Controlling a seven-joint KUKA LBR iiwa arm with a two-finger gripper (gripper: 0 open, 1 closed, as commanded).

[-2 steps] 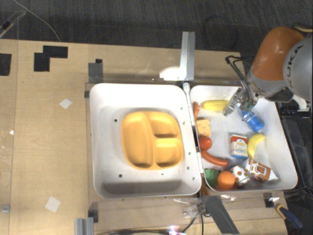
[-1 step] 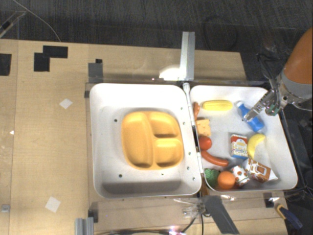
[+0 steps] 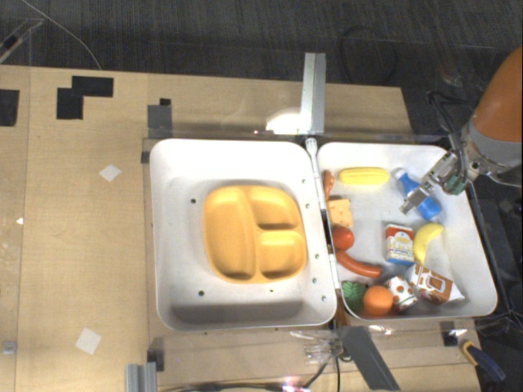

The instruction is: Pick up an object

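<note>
The arm (image 3: pixel 500 117) ran off the right edge, leaving its orange band and wrist in sight. The end effector (image 3: pixel 418 196) covered part of a blue object (image 3: pixel 426 209), whose shape was too small to tell. Print on the two small cartons (image 3: pixel 400 244) was too blurred to read. A green item (image 3: pixel 353 291) lay partly hidden behind the orange fruit (image 3: pixel 377 300).
</note>
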